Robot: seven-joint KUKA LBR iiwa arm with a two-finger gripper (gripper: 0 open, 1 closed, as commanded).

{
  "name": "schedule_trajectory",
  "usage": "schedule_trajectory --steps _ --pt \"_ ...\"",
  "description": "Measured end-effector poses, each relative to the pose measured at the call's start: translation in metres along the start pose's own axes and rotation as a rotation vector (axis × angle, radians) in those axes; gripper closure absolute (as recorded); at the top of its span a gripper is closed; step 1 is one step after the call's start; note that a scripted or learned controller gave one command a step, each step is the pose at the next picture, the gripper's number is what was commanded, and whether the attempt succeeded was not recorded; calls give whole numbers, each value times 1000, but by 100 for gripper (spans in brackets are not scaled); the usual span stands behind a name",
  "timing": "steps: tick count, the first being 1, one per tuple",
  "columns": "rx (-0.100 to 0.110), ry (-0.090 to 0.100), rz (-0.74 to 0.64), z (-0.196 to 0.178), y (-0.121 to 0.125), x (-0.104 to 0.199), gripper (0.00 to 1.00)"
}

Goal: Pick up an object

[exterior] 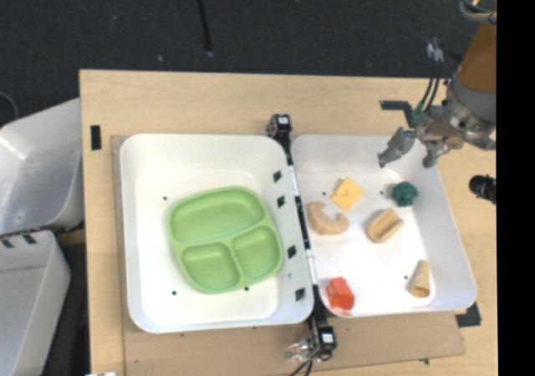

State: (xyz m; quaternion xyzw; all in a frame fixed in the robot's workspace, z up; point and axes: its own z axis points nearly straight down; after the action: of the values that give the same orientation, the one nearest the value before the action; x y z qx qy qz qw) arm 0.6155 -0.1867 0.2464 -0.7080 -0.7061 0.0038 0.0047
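The right bin (435, 282) holds several small food toys: a yellow cheese wedge (348, 194), a dark green broccoli piece (405, 193), a tan croissant (326, 220), a bread roll (384, 226), a red piece (339, 294) at the front, and a tan cone (420, 279) near the right front. My gripper (413, 149) hangs above the bin's far right corner, fingers spread open with nothing between them. It is just above and slightly behind the broccoli piece, apart from it.
The left bin (142, 282) holds a green divided plate (224, 237). A clip-studded divider (297, 224) separates the two bins. A white container (33, 174) sits off the bench at the left. The arm's orange band (478, 61) rises at the right edge.
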Motion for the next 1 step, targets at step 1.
schedule_trajectory --steps 1 --pt "-14 -2 -3 -8 2 1 0"
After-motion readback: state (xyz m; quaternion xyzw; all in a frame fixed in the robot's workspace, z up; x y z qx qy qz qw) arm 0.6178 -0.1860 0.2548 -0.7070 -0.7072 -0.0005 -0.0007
